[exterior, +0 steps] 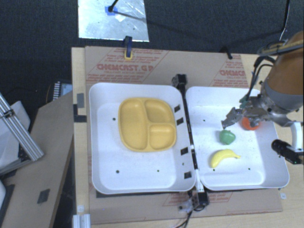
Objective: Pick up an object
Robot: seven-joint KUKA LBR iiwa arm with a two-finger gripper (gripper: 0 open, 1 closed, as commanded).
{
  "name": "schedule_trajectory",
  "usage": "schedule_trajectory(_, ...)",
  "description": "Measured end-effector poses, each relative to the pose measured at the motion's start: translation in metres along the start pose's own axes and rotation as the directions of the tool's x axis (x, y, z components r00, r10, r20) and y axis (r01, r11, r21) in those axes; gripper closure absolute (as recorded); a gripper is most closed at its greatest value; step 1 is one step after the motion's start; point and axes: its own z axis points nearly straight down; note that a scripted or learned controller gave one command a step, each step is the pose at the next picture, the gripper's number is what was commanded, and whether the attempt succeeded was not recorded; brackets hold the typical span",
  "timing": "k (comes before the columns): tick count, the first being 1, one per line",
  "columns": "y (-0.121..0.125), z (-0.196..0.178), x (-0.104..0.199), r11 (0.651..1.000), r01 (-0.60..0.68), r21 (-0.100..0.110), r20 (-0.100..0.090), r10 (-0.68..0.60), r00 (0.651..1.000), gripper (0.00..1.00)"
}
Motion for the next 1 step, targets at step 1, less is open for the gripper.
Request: schedule_trajectory(1,0.0021,-0.0054,0.0001,1.0,0.002,-0.011,0.001,-0.002,1.0,0.0)
